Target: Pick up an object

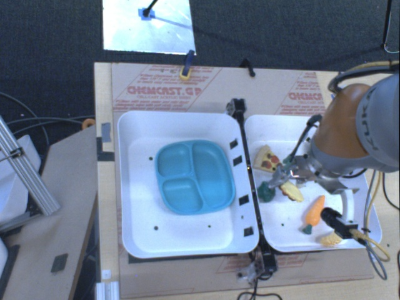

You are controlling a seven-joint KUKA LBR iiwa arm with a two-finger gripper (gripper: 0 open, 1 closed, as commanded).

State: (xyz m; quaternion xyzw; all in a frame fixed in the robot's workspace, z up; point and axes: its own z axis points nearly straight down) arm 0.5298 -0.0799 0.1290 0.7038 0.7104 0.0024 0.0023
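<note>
Two white bins side by side on bench; arm in from 3 o'clock, over right bin.

Left bin (pixel 134 167): blue divided tray (pixel 190 175) at ctr, three compartments, lying flat. Right bin (pixel 275 127): pizza-slice toy (pixel 267 159) toward 10 o'clock of bin; dark green toy (pixel 266 193) just beside divider, at 7 o'clock of pizza slice; yellow piece (pixel 292 192) at 3 o'clock of green toy, close by; orange carrot toy (pixel 313 212) at 5 o'clock, tilted; corn-like yellow piece (pixel 330 239) near bin's lower rim, partly behind black fitting. Gripper (pixel 282 179) low over green toy and yellow piece, between pizza slice and carrot. Finger state: cannot tell; grasp not confirmed. Grey arm w/ orange band (pixel 340 127) above wrist.
</note>
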